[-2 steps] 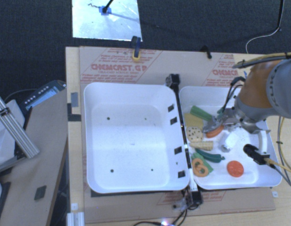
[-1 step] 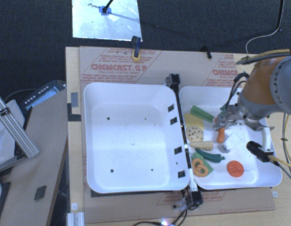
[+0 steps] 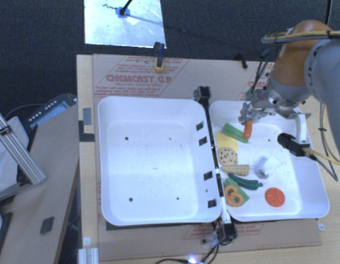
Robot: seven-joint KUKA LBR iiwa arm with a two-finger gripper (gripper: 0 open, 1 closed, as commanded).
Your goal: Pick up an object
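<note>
My gripper (image 3: 248, 120) hangs over the back of the right bin (image 3: 312, 194), and a small orange-red piece (image 3: 247, 130) sits right at its fingertips; whether it is gripped I cannot make out. Just left of it lies a green pod (image 3: 233, 132). Further forward in that bin are a yellow block (image 3: 226, 142), a brown spotted cookie (image 3: 227, 157), a tan stick (image 3: 237, 169), a dark green pod (image 3: 245, 182), an orange ring piece (image 3: 233, 196), a pale translucent object (image 3: 264, 166) and a red disc (image 3: 274, 197).
The left bin (image 3: 153, 158) lies beside the right one, joined by a black clipped divider (image 3: 209, 147). The arm's grey and orange body (image 3: 301, 54) looms over the right bin's back corner. A black cable fitting (image 3: 293, 143) hangs by the right wall.
</note>
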